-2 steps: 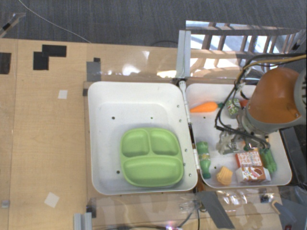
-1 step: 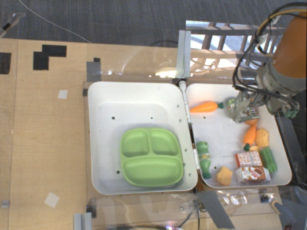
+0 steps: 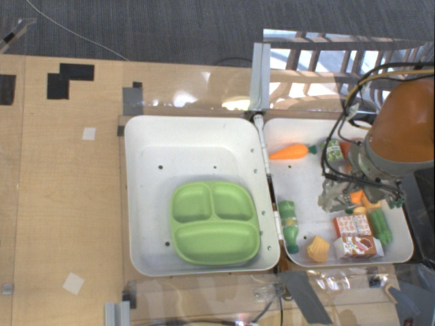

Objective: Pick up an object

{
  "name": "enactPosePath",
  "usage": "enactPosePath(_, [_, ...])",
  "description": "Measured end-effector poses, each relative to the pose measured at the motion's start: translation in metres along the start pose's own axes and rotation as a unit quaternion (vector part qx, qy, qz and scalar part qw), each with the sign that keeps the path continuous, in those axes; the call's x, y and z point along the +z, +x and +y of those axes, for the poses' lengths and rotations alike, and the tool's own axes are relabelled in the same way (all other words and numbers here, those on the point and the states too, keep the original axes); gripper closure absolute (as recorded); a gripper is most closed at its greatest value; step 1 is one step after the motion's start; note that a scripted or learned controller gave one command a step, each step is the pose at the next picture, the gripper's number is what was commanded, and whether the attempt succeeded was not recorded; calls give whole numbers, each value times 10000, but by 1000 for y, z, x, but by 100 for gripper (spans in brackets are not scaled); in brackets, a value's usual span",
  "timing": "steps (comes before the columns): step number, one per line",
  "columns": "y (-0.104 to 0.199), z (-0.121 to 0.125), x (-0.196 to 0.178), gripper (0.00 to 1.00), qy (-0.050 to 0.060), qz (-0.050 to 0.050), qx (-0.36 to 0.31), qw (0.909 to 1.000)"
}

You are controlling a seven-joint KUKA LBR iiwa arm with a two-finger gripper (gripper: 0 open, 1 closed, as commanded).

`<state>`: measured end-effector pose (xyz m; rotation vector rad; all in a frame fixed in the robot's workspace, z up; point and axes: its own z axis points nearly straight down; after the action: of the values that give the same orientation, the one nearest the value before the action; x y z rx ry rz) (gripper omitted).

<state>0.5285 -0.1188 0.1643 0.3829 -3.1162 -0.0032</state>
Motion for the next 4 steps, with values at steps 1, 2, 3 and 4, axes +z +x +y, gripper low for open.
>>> enactPosePath(1, [-70, 1, -52, 100, 29, -72, -439, 9990])
enactPosePath(2, [-124, 32, -148, 100, 29, -109, 63, 9999])
enactPosePath(3, [-124, 1, 48, 100, -9, 7, -119, 9999])
enactPosePath(4, [-147, -5, -95, 100, 48, -118, -276, 9995])
